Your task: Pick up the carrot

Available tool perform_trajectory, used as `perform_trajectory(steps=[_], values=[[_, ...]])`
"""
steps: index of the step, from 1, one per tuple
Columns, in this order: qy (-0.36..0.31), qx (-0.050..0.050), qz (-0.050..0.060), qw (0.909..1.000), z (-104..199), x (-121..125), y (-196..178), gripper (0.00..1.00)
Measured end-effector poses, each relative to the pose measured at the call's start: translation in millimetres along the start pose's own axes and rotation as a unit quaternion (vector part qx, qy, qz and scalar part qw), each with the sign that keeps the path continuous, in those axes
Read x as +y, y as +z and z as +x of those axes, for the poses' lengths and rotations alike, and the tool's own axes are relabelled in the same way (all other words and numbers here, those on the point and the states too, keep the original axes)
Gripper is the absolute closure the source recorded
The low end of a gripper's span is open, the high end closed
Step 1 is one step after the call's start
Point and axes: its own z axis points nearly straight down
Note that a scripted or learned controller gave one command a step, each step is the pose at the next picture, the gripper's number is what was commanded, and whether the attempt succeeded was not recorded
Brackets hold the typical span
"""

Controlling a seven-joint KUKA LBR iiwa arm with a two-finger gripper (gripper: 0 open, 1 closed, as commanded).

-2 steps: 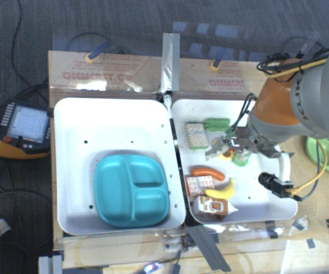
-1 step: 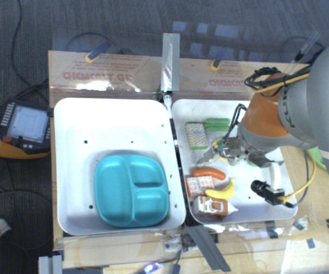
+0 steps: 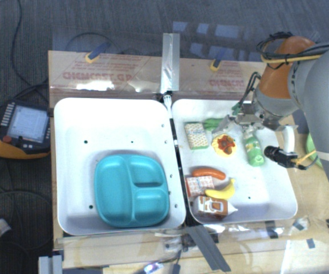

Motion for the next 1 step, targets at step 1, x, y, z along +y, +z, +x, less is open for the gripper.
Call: perform_trajectory(steps=[1], values=[[0.068, 0.001, 0.001, 0.9977, 25.1, -2.4, 5.1, 0.0]])
